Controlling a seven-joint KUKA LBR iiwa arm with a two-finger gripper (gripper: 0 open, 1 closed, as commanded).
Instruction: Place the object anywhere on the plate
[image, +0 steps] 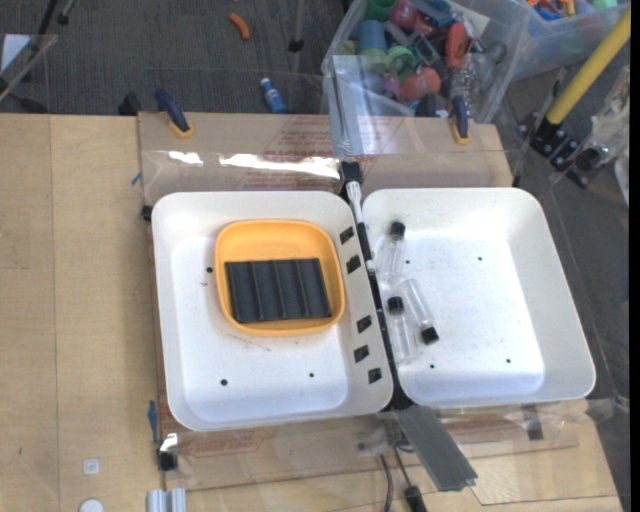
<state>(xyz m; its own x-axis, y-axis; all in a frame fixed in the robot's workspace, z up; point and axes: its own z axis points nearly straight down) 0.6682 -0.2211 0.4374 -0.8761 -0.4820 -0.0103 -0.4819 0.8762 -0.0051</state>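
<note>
The wooden bench (70, 300) carries two white bins side by side. The left bin (190, 370) holds an orange plate (275, 232), and a black ridged block (278, 290) lies flat on the plate, inside its rim. In the right bin (500, 300), near the wall between the bins, lie a few clear tubes (412, 305) with black caps.

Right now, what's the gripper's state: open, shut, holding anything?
Gripper: cannot be told.
The black ridged object lies free on the orange plate.

Dark ribbed block (277, 290) lies flat on the orange plate (232, 246)
</note>
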